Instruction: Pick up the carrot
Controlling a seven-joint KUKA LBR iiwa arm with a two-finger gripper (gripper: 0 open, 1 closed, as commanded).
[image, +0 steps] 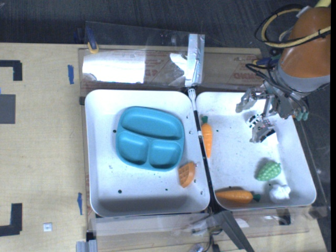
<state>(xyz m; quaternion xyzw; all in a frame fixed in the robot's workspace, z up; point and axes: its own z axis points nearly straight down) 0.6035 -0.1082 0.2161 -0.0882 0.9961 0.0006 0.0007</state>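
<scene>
Gripper hangs open and empty at the right bin's 1 o'clock; carrot at 9 o'clock lies unpicked

Tool above right bin, carrot at its left wall

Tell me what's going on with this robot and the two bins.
A robot arm's claw hangs over the right bin, holding nothing. Two carrots lie in that bin: one along the left wall, one by the front wall, near a green toy and a white one. The left bin holds a blue tray.
</scene>
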